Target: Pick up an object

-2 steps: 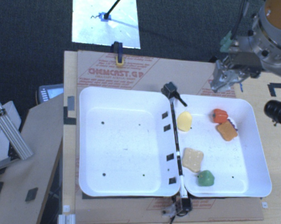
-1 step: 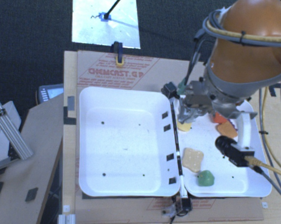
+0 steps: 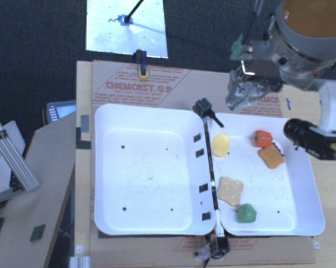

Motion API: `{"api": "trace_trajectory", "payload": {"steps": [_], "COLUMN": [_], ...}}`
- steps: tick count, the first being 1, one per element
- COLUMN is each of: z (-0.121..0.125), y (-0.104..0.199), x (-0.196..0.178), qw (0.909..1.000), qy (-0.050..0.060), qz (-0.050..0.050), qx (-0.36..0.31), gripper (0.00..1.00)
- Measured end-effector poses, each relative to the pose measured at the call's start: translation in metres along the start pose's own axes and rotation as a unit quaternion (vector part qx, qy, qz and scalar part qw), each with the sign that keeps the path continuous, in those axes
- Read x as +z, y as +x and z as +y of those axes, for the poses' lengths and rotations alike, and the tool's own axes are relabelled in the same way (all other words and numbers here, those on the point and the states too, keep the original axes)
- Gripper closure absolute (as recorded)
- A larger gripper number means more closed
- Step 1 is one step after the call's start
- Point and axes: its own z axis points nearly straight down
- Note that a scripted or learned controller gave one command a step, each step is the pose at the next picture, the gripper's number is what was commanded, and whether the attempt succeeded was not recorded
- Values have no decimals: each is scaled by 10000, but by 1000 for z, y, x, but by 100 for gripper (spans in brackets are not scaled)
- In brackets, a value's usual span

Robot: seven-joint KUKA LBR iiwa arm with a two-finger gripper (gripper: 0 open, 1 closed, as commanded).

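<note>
The right bin [image 3: 305,181] holds several small items: a yellow round piece [image 3: 220,144] near its left wall, a red-orange piece [image 3: 263,138], an orange-brown piece [image 3: 272,157], a pale tan slice [image 3: 230,190] and a green piece [image 3: 245,213] toward the front. My gripper [image 3: 242,99] hangs high above the bin's back edge, over the cardboard, apart from every item. Nothing shows between its fingers.
The left bin [image 3: 147,168] sits beside the right one, with black clips along the shared wall [image 3: 208,171]. A yellow-and-black clamp [image 3: 141,65] holds the cardboard sheet at the back. A black camera mount [image 3: 309,137] juts in at the right.
</note>
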Motion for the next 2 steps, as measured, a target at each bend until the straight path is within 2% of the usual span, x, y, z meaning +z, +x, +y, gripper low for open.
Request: {"api": "trace_trajectory", "payload": {"steps": [1,2], "z": [-3,-3], "y": [42,83], "x": [114,171], "qw": [9999,10000], "qy": [112,89], "qz": [-30,-23], "qx": [-8,-6], "gripper": [100,100]}}
